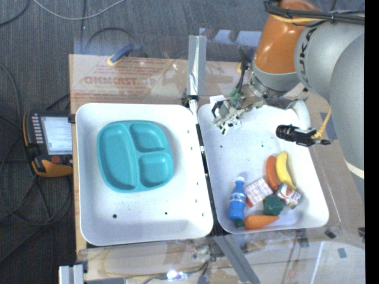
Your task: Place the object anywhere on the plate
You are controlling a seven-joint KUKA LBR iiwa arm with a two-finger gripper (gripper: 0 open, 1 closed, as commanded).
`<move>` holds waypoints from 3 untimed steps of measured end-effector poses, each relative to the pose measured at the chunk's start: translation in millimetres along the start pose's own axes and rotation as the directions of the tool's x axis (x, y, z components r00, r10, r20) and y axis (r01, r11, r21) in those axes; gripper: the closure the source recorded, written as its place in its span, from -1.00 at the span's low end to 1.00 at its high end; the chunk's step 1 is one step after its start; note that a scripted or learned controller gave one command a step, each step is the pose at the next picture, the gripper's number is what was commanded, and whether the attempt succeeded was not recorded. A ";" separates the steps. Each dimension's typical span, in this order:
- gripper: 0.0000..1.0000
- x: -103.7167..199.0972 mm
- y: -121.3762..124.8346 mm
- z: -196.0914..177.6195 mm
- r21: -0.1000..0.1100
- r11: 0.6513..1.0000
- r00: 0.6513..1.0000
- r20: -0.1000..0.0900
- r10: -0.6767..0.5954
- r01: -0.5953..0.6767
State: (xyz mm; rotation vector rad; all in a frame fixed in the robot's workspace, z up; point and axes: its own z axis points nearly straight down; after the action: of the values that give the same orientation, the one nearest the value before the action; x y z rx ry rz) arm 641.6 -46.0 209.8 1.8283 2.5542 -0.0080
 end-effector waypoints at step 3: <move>1.00 171.8 60.9 7.0 -0.003 0.937 0.937 -0.001 -0.349 0.349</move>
State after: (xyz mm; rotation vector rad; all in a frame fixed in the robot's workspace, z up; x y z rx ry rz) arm 643.9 136.3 202.0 1.3466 2.8389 -0.0035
